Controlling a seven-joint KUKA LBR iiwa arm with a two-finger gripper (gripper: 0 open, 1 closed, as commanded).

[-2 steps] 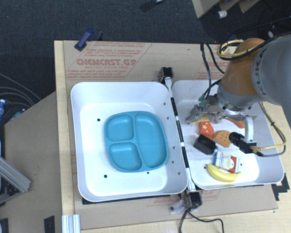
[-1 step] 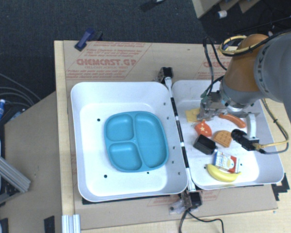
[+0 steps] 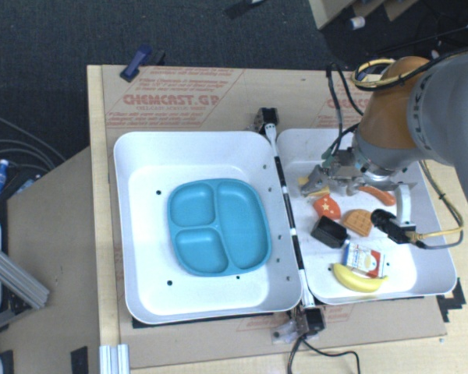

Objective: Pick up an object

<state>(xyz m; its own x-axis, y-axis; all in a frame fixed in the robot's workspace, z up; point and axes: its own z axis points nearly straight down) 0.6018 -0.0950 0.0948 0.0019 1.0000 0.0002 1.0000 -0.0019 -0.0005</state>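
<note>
The blue divided plate [image 3: 218,226] is lying in the left bin [image 3: 132,158], well left of the gripper [image 3: 335,179], whose spread I cannot tell. The red strawberry-like piece [image 3: 326,206] is sitting just below it, the black block [image 3: 327,231] and waffle [image 3: 359,222] crowding close. Descending here is risking a nudge, or a grab of two pieces at once.

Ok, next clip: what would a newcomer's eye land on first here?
Probably the blue divided tray, alone in the middle of the left bin. Next, the grey arm with its orange band reaching in from the right over the right bin, above a clutter of small items: a banana at the near edge, a small carton, and a black block.
</note>
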